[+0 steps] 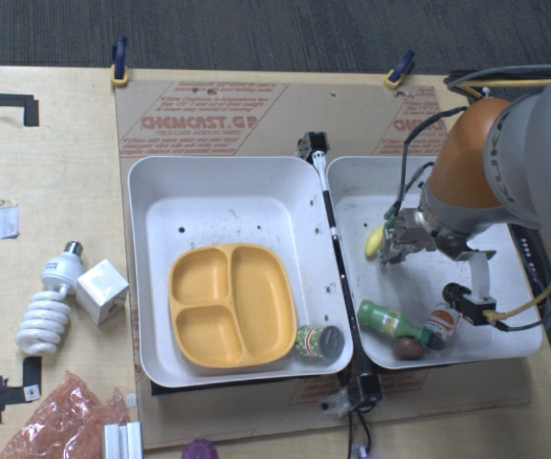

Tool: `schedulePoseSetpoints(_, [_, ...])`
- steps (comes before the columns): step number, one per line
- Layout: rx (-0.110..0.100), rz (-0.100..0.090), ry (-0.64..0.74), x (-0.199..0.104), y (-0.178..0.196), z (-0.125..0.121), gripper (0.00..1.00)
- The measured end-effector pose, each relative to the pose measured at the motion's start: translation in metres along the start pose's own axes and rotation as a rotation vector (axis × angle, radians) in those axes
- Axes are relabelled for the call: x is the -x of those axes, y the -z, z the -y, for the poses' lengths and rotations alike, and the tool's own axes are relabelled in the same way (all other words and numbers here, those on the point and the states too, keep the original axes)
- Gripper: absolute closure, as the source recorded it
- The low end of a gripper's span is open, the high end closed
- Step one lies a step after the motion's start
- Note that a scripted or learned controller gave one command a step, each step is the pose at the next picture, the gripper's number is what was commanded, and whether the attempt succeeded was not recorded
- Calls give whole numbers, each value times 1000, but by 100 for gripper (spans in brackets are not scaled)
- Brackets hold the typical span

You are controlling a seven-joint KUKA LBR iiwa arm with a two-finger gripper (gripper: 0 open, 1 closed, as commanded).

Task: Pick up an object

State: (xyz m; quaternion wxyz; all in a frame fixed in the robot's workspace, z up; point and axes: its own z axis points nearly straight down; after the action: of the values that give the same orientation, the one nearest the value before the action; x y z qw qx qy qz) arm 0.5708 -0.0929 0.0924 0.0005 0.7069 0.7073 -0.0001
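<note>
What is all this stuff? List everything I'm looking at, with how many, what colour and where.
Bins: two, white, side by side on the bench.
Divided plate: one, yellow, left bin.
Small can: one, green with a grey top, left bin beside the plate.
Banana-like piece: one, yellow, right bin by the pincer.
Bottle: one, green, lying in the right bin.
Brown lump: one, right bin's near edge.
Spiral bulb: one, white, on the bench left of the bins.
Small box: one, white, beside the bulb.
Arm: one, grey and orange, over the right bin.
Pincer: one, metal, right bin.
</note>
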Motion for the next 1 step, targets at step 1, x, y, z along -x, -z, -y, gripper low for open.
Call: schedulePoseSetpoints(1, [0,1,2,31,0,-88,0])
